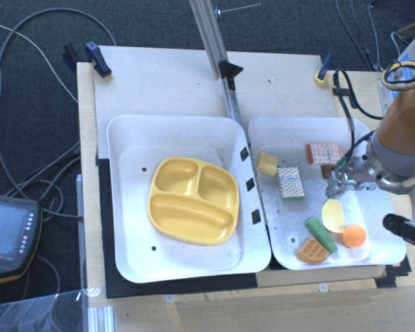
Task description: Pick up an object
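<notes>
So nothing is picked up yet, as far as I can judge: the gripper (340, 178) hangs low in the right bin (290, 133), beside the patterned box (324, 153) and just above the pale yellow piece (333, 215), and every object lies on the bin floor. Whether the gripper is clenched or released, I cannot tell; the arm (401, 133) is cut off at the edge

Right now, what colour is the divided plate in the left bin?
Yellow; the divided plate shows clearly in the camera view.
</notes>
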